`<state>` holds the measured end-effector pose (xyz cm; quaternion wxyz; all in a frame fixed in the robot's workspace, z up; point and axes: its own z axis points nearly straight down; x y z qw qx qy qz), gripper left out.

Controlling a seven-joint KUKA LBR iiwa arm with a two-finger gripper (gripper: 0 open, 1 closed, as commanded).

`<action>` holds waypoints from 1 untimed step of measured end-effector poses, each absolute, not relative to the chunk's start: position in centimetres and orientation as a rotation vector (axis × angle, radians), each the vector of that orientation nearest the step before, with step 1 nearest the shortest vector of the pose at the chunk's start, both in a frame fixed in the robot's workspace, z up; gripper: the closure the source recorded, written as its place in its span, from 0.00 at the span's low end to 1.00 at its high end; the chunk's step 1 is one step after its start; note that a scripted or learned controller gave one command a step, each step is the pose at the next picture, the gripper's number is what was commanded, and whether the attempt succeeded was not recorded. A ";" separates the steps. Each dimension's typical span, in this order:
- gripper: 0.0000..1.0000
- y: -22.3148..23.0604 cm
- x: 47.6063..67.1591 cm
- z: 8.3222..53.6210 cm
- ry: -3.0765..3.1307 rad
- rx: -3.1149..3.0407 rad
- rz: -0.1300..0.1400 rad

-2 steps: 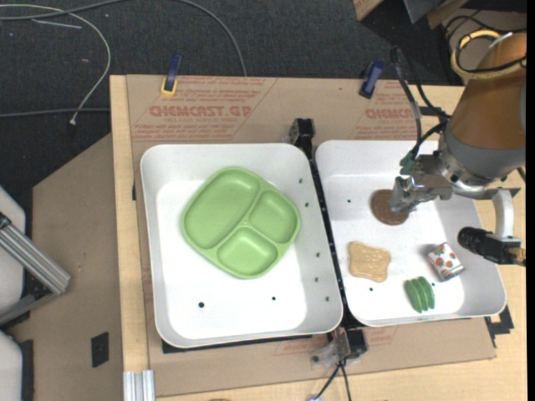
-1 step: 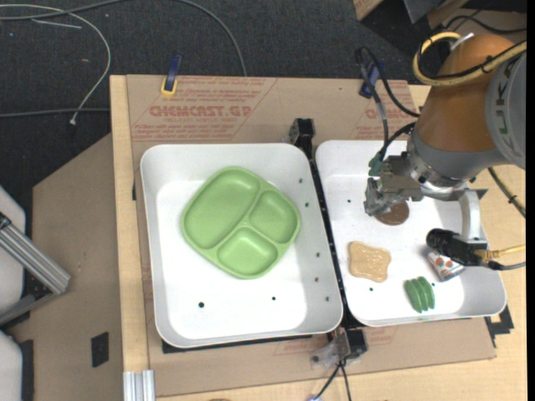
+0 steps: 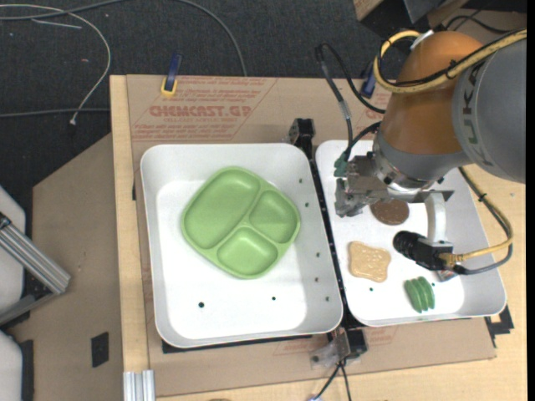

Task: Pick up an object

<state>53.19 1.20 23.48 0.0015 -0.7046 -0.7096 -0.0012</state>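
robot lab vibes, white bins (image 3: pixel 159 249) on cardboard-topped bench (image 3: pixel 209 107), loose cables (image 3: pixel 109 57) on dark carpet (image 3: pixel 50 98) upper left (aluminium rail (image 3: pixel 29 257) lower left)

View's L bin (image 3: pixel 155 224) white, w/ a few small dark dots on its floor. Plate (image 3: pixel 241 220) in it is pale lime green, plain, no pattern. View's R bin (image 3: pixel 476 303) white too. In it: flat piece (image 3: pixel 369 261), tan-yellow; disc (image 3: pixel 391 214), brown; ribbed piece (image 3: pixel 420 294), mid green w/ darker grooves. Arm (image 3: pixel 497 115) grey, w/ an orange band (image 3: pixel 426 90) that's glossy, w/ pale highlights. Gripper (image 3: pixel 351 197) dull grey metal. Table (image 3: pixel 134 307) cardboard tan — red lettering (image 3: pixel 201 111) printed across the far side. Clip (image 3: pixel 172 73) blue. Floor (image 3: pixel 251 23) near-black, finely speckled.
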 end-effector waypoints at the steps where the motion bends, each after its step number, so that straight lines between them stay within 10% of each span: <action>1: 1.00 5.7 52.3 23.3 -2.225 -2.211 0.001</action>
